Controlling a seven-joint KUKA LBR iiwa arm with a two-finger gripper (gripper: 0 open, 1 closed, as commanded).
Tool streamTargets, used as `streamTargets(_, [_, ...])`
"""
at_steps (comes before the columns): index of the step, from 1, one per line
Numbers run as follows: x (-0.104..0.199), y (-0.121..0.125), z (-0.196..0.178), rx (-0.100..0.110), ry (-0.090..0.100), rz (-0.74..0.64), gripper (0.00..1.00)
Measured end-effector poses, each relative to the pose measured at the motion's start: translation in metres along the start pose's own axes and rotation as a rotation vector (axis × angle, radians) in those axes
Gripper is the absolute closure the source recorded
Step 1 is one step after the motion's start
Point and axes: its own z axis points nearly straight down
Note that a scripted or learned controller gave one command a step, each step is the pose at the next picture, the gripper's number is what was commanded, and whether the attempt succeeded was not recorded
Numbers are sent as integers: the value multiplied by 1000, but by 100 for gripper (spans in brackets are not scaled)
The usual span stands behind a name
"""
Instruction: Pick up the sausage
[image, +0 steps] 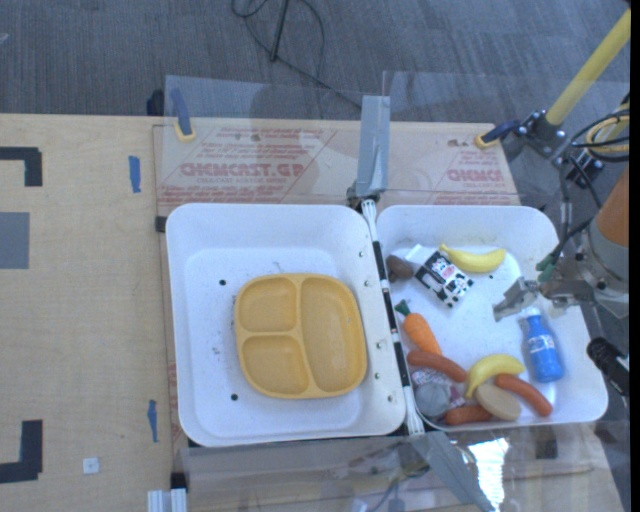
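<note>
A yellow plate (299, 335) is set in the left bin (190, 250). In the right bin (575, 400), sausages (436, 364) are crowded low among food. Above, the gripper (518, 297) hangs; its jaws look spread, nothing held.

Two white bins: left bin (190, 300) and right bin (530, 225). One yellow divided plate (300, 335). Two bananas (473, 259) (492, 369). One carrot (422, 331). Three sausages (436, 363) (525, 393) (466, 413). One blue bottle (542, 348). One black-and-white packet (444, 277). One gripper (520, 297).
</note>
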Motion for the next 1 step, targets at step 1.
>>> streamTargets(1, [35, -20, 114, -12, -1, 165, 0])
